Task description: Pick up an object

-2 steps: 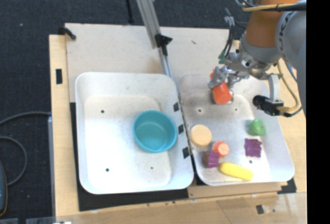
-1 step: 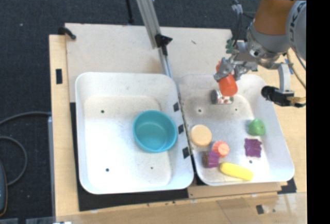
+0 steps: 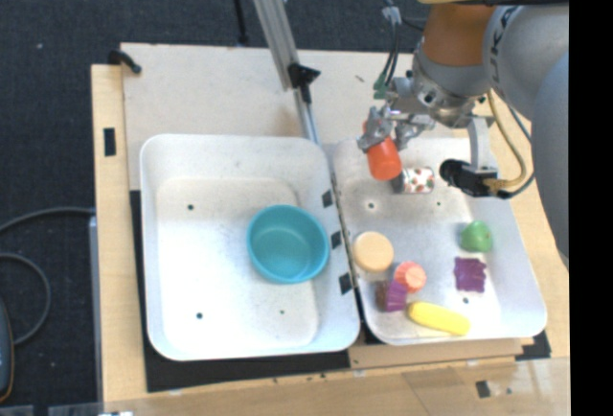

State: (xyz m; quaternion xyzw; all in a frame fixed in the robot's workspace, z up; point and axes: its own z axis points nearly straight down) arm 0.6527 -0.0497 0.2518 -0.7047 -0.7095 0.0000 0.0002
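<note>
My gripper [image 3: 385, 142] hangs over the back left part of the right bin [image 3: 522, 309], shut on an orange-red block [image 3: 384, 159] that sits between its fingers, lifted above the bin floor. Just to its right a white cube with red dots [image 3: 419, 179] lies on the bin floor. Further forward in the same bin lie a tan round piece [image 3: 373, 251], a pink and orange piece [image 3: 410, 276], a dark purple piece [image 3: 391, 296], a yellow banana [image 3: 439, 317], a purple block [image 3: 469, 273] and a green ball [image 3: 476, 236].
The left bin [image 3: 172, 328] holds a blue bowl [image 3: 287, 243] near its right side. A slanted metal pole [image 3: 278, 31] rises behind the bins. Black cables [image 3: 474, 176] hang off the wrist at the right bin's back.
</note>
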